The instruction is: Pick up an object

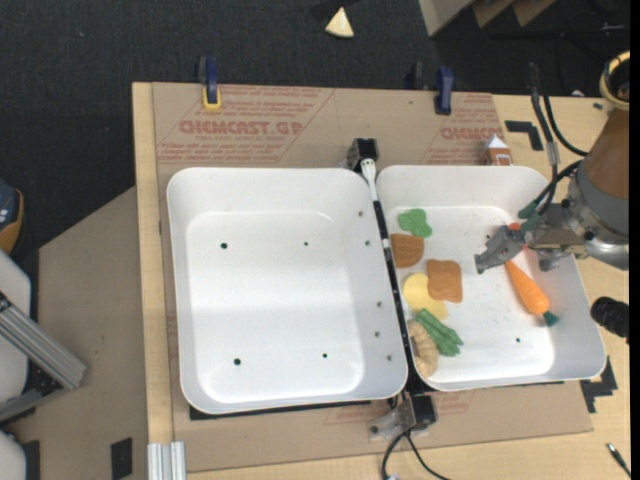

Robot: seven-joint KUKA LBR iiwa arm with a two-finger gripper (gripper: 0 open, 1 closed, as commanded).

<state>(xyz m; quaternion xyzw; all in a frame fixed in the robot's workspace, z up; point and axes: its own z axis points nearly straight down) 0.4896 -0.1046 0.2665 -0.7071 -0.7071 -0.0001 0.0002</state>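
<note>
The gripper [508,248] hangs nearest my camera, over the right bin [570,363]; I cannot tell its jaw state. Just beside it lies the carrot [527,288], apparently light, stiff and slick; I'd grasp mid-body. Behind the bins, the board [250,118] reads "CHEMCAST".

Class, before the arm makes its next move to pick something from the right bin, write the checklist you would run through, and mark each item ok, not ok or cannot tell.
1. Claw is over the right bin: ok.
2. A target lies close by: ok, the carrot is just beside the claw.
3. Carrot lies apart from the other food: ok, the brown toast piece is clear of it.
4. Claw holds nothing yet: cannot tell.
5. Claw lined up across the carrot: cannot tell.
</note>
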